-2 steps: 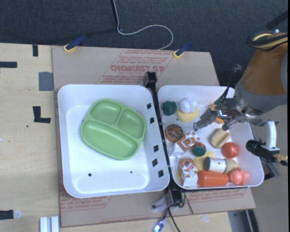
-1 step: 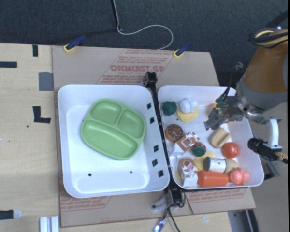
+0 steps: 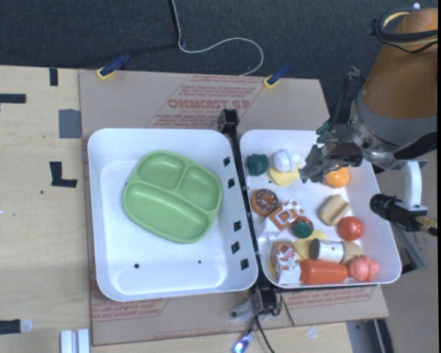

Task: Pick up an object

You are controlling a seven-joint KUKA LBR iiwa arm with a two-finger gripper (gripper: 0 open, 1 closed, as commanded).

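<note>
The gripper [image 3: 317, 169] hangs low near the right bin's [image 3: 386, 230] far edge, its dark fingertips blurring together, so whether it is wide or narrow cannot be told. An orange toy [image 3: 339, 177] sits just beside it, partly hidden. More toy food crowds the near edge. The left bin [image 3: 106, 219] carries a green plate [image 3: 173, 195].
</note>
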